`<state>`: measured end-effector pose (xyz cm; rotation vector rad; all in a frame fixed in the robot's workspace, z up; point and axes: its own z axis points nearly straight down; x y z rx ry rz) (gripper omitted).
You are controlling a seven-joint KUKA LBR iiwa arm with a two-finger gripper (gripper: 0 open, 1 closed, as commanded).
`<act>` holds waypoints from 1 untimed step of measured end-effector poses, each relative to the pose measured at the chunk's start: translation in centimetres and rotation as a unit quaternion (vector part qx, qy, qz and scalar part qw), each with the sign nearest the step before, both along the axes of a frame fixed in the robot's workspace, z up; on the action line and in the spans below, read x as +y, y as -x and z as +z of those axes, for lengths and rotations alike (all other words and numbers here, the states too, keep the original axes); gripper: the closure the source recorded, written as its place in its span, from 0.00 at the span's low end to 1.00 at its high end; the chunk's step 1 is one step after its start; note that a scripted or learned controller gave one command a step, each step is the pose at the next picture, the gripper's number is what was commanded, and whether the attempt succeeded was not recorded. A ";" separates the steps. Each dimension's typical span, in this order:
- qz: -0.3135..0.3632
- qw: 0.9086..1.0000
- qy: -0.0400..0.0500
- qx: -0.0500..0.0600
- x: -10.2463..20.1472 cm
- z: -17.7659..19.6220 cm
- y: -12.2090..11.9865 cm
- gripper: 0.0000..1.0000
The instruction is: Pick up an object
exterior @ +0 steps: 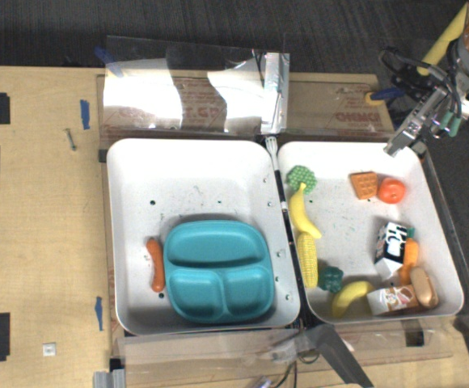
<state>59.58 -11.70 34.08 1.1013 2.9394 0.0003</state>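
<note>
Leftmost, on the pale wooden worktop [32, 217], the left shallow white bin [129, 168] holds a slim orange toy sausage [157, 263] lying lengthwise beside a teal three-compartment plastic tray [217, 271]. Next, the right shallow white bin [437, 208] holds, along its left wall: a green toy broccoli [302, 175], a yellow toy banana [302, 213], a yellow corn cob [307, 260], a small dark-green piece [330, 277]. Along its near edge: a second yellow banana-like piece [349, 296], a white-and-red carton [388, 300], a tan bread-like roll [423, 288]. Mid-right: a black-and-white carton [391, 242] with an orange carrot-like piece [411, 253] touching it. Toward the far side: an orange square cracker [364, 185] just beside a red-orange toy tomato [391, 191]. Rightmost: the end effector [399, 145], above the bin's far right corner, carrying nothing that can be seen; how far apart its tips stand cannot be told. Judged nearest candidates: cracker and tomato, lying toward the viewer and slightly left of the end effector; the tomato is round, so no long axis constrains approach.
</note>
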 end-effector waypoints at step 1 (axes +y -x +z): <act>-0.032 0.999 -0.001 0.004 3.9 -7.3 -5.0 1.00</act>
